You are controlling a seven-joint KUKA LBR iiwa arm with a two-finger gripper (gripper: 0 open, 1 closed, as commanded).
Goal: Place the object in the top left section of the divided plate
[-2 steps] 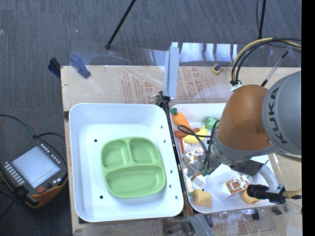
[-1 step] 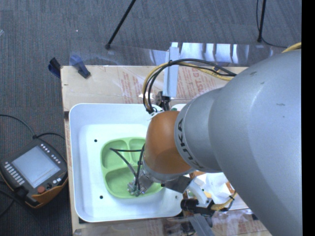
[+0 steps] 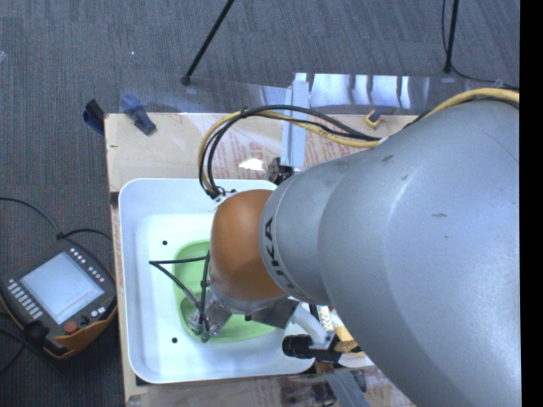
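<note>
Most of the green divided plate (image 3: 188,265) sits under the arm (image 3: 407,253); gripper (image 3: 204,327) grip unclear, maybe "KUKA" lettering.

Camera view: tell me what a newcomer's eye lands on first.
The huge grey KUKA arm takes up the right side, its orange band hanging over the left white bin. Beneath it, a green divided plate peeks out, with the gripper low over its near edge.
</note>
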